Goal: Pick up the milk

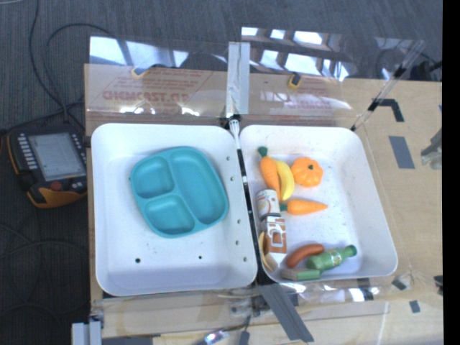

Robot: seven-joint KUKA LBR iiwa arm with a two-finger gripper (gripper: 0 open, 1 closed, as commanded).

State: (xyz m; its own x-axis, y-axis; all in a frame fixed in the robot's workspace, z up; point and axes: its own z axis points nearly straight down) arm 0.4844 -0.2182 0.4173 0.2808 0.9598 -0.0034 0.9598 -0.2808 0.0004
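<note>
The milk (275,234) is a small white and brown carton. It lies flat in the right bin (370,192), close to that bin's left wall and toward the front. Just behind it lies a small round brown and white container (267,203). A red sausage (305,252) and a green bottle (328,259) lie right beside the carton's front end.
Behind the milk in the right bin are a carrot (268,172), a banana (285,179), an orange pumpkin (307,172) and a second carrot (306,207). The left bin (115,257) holds a teal divided plate (178,190). A pendant (49,160) lies on the floor at left.
</note>
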